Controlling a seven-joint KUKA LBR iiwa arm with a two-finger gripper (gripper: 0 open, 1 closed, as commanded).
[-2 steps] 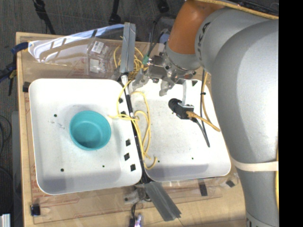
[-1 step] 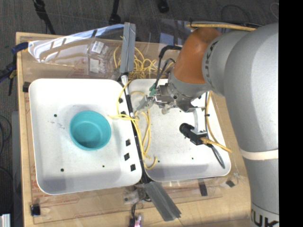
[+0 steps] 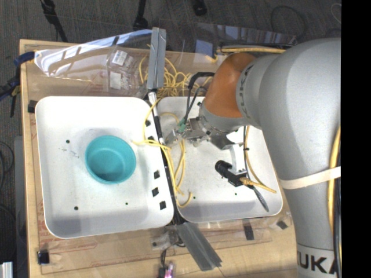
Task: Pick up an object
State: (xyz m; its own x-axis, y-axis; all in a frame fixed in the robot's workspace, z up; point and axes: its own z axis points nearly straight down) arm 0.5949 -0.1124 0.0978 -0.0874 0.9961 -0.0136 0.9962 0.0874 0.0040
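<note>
The claw [image 3: 182,130] hovers at the right bin's [image 3: 204,204] left wall; I cannot tell its grip. With the teal bowl [image 3: 111,158] well apart, it could grab nothing.

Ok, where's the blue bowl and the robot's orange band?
Blue bowl [image 3: 111,159]: camera view, on its inside bottom.
Orange band [image 3: 223,91]: camera view, middle of its curved side.

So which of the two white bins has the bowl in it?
The bin on the view's left: the teal bowl stands upright in it. The arm hangs over the other bin.
</note>
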